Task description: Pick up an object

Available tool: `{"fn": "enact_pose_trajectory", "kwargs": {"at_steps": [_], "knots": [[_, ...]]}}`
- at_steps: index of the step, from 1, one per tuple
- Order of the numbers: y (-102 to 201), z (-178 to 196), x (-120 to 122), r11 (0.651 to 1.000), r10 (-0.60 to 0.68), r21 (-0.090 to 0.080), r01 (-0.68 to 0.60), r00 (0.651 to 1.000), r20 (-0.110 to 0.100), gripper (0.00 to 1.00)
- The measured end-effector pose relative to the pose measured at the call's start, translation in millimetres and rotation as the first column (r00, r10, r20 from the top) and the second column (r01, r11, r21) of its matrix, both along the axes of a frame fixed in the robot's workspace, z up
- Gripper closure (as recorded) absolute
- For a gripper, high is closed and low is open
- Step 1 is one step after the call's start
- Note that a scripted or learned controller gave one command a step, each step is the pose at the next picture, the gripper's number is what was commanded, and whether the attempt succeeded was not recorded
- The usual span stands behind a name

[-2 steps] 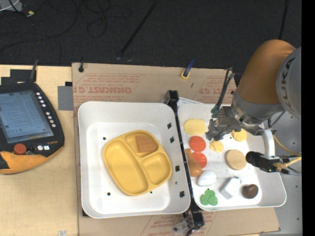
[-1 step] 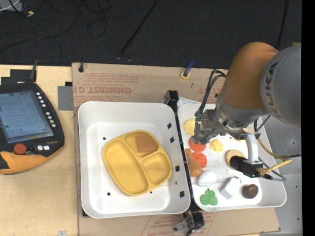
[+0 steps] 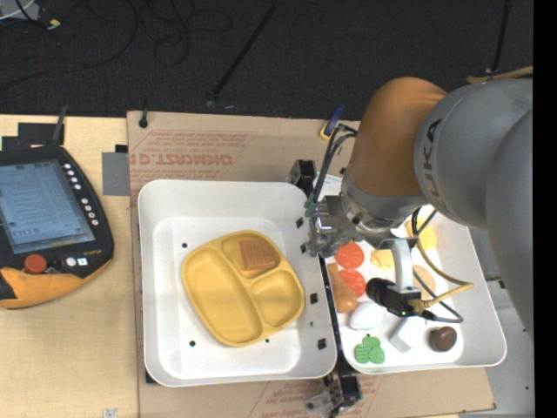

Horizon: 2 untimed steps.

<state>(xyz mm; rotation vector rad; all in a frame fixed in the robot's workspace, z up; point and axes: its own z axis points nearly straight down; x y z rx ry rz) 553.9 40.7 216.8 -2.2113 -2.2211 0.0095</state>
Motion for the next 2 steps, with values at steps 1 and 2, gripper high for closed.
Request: {"fn": "enact_pose_trajectory", "kwargs": {"at_steps": [1, 2], "knots": [[52.6, 1.4, -15.3, 1.000, 0.001, 0.000, -0.001, 1.000, 0.000, 1.00], [57.6, -2.0, -5.9, 1.000, -0.004, -0.002, 0.004, 1.000, 0.002, 1.00]]}}
